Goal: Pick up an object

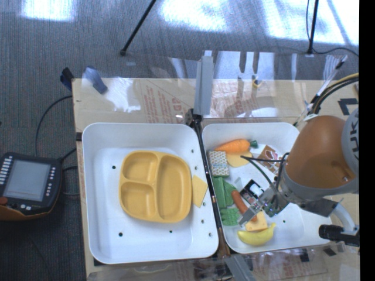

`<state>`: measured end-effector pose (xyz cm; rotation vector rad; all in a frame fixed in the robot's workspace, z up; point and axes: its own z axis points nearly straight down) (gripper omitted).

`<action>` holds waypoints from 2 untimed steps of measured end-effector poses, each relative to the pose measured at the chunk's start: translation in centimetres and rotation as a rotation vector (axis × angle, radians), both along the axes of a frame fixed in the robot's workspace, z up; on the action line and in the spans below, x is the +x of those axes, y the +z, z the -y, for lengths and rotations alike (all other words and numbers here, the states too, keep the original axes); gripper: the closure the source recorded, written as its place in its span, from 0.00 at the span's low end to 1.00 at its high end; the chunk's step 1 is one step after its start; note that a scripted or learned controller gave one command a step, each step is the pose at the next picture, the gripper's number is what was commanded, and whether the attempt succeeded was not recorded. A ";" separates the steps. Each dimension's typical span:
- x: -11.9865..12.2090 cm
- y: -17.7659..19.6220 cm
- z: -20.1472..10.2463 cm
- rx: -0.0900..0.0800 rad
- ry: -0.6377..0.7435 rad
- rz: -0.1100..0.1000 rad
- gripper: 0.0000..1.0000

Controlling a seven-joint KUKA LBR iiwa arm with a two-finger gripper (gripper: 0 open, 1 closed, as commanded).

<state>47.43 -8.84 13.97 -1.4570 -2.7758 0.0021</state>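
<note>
The right bin (293, 134) holds several toy foods: a carrot (233, 146), a checkered cracker (219, 163), a pale yellow slice (238, 161), green pieces (225, 193), a small red-orange stick (238, 200), an orange wedge (258, 221) and a banana (256, 237). My gripper (252, 208) hangs low over the bin's front middle, just above the orange wedge and right of the red-orange stick. The arm's orange band (319, 151) covers the bin's right part.
In the left bin (99, 157) lies a yellow divided plate (155, 186), with a yellow cheese wedge (200, 190) at its right rim. A brown-and-white packet (270, 155) lies at the back of the right bin. A teach pendant (26, 183) sits left of the bench.
</note>
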 end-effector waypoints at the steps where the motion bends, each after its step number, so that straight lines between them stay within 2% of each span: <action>1: 5.3 -3.4 1.2 -0.007 0.045 0.035 0.00; 2: 8.2 -3.8 0.9 -0.006 -0.089 0.034 0.00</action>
